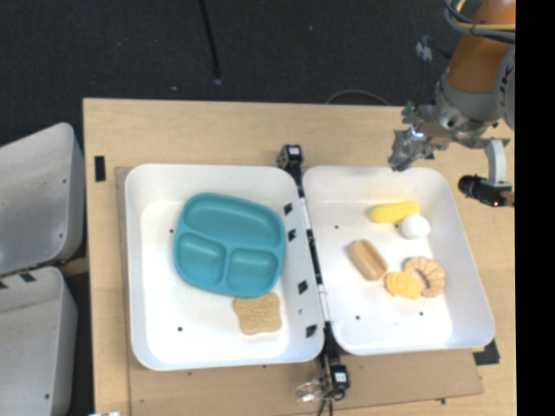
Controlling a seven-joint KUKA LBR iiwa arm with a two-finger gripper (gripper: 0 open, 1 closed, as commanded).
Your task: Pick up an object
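The bench (104, 128), a pale wooden top, lies nearest at its front edge and carries everything else. On it sit two shallow white bins side by side, touching along a middle seam with black clips. The left bin (147, 319) holds a teal divided plate (230, 243) with three compartments, lying flat toward the bin's middle. Just beside the plate's near edge lies a slice of toast (259, 314), tan and flat, about touching the plate's rim.

The right bin (460, 319) holds the smaller food pieces. A tan bread roll (368, 259) lies at a slant near the bin's middle. Toward the far side a yellow piece shaped like a short corn cob or banana (395, 211) lies crosswise, and a small white ball-like piece (415, 226) sits just beside it, touching or almost touching. Nearer the front, a ridged tan croissant-like pastry (426, 275) curls against a small orange-yellow piece (401, 284); the two touch.

The arm (477, 50), grey with an orange band, comes in at the upper right. Its tool (408, 152) hangs over the far rim of the right bin, well apart from the food pieces, with nothing seen in it; how wide it stands I cannot tell.
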